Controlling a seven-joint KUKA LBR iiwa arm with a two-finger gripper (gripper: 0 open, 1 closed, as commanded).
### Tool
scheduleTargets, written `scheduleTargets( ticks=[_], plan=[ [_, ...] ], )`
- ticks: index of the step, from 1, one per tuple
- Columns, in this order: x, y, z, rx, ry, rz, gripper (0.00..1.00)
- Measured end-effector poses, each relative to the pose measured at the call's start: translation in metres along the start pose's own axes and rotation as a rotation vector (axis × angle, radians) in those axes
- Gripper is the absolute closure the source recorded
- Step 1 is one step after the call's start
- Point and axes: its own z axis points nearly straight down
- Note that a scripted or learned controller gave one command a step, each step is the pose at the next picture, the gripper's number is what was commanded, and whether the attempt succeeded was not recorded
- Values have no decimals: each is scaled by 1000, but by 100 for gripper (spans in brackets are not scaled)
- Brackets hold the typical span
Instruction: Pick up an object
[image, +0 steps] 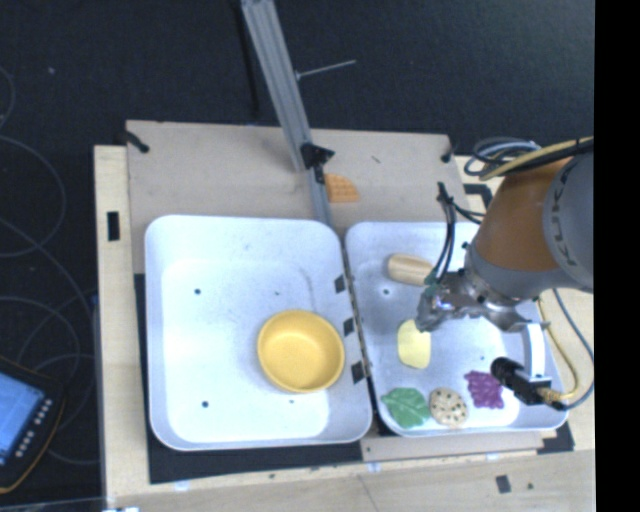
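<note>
My gripper hangs low in the right bin, right above the top edge of a pale yellow lump. A tan wooden roll lies just behind it. Along the bin's front sit a green leaf-shaped piece, a speckled cookie and a purple grape bunch. A yellow bowl rests in the left bin, near its right wall. The wrist hides the fingers.
A grey metal pole slants from the top down to the wall between the bins. A small orange piece lies on the bench behind the bins. A tablet sits at the far left.
</note>
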Motion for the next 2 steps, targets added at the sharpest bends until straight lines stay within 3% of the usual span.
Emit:
scheduleTargets(
  ticks=[1, 2],
  plan=[
    [-2, 2, -65, -3, -1, -8, 100],
    [-3, 2, -30, 7, -1, -5, 100]
  ],
)
